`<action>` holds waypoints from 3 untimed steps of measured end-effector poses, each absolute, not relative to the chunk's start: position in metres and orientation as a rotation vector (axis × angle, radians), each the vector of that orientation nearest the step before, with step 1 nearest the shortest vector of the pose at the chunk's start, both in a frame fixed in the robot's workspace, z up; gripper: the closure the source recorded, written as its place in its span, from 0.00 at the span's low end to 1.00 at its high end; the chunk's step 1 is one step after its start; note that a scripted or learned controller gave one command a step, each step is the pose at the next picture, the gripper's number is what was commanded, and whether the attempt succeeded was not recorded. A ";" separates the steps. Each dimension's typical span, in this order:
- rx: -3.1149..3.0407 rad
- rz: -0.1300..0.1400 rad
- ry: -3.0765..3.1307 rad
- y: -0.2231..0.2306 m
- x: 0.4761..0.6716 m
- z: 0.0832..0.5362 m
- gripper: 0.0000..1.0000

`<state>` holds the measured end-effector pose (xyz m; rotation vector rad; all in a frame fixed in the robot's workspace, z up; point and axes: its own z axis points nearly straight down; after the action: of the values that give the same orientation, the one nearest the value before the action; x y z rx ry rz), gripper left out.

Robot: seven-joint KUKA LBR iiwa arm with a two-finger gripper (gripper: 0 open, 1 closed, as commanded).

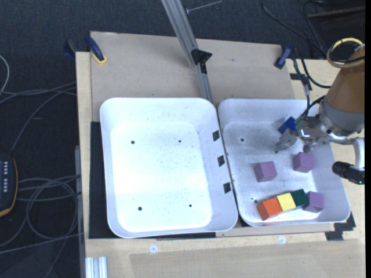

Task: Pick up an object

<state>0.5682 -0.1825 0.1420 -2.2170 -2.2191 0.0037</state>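
My left bin (116,155) sits bare and white. In the right bin (243,126), one purple cube (265,171) lies left of and below my claw (295,143). A second cube (303,161) sits just under it, nearest. The claw looks open, holding nothing, I think. Floor is flat, with room around that cube.

Glossy, probably plastic white bins (116,172)

Purple cubes (265,171), orange-yellow-green bar (283,203), white bins (110,155)
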 end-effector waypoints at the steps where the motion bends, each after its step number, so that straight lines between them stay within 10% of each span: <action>1: -2.225 -0.006 -2.228 -0.183 0.571 0.114 0.00; 2: -2.223 -0.005 -2.226 -0.182 0.570 0.122 1.00; 3: -2.225 -0.006 -2.228 -0.189 0.580 0.178 1.00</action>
<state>0.5802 -0.1885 0.1783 -2.2247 -2.2282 -0.0058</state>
